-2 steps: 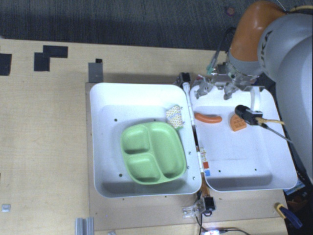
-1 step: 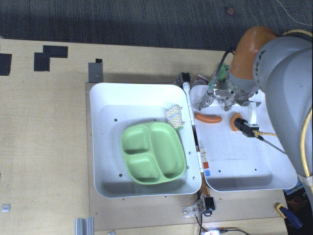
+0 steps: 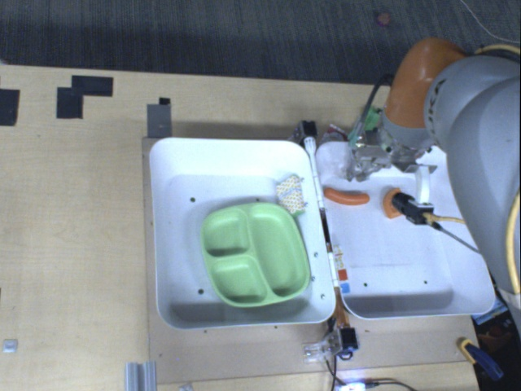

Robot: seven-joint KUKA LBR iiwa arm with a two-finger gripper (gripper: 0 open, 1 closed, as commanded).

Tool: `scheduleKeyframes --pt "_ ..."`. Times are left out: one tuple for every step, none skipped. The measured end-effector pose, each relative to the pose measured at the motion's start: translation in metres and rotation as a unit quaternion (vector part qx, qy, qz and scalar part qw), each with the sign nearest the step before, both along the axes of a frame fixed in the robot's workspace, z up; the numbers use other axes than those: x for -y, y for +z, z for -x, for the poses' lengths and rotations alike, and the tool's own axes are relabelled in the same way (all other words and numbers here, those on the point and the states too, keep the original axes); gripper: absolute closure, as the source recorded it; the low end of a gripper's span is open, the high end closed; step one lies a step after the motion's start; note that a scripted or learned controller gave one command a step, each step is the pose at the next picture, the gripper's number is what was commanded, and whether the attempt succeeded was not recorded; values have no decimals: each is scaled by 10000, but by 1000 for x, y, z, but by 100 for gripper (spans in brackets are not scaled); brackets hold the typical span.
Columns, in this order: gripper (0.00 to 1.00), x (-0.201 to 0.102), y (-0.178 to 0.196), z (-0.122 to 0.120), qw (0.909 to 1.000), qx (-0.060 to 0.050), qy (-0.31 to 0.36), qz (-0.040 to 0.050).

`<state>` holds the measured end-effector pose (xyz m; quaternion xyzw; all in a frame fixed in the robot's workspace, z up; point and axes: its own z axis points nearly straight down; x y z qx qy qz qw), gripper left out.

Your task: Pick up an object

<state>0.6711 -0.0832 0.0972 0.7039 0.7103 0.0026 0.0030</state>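
- Jaws [image 3: 358,169] hang over the right bin [image 3: 407,292] near its 11 o'clock corner; we cannot tell how they stand.
- Nearest target, we judge, is the orange sausage-shaped piece [image 3: 346,195], just below them at 6 o'clock.
- It looks light, smooth and apt to roll; we would pinch across its narrow middle.
- In the left bin [image 3: 171,243] lies a green divided tray [image 3: 256,253].

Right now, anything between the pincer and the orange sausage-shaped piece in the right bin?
Nothing. In the camera view, the pincer hangs just above the orange sausage-shaped piece; between them is bare white floor of the right bin.
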Motion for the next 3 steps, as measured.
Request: scheduleKeyframes --pt "0 0 0 0 10000 -3 2 -1" --pt "100 -1 11 -1 10000 19 22 2" --pt "0 -1 11 -1 10000 17 27 2"
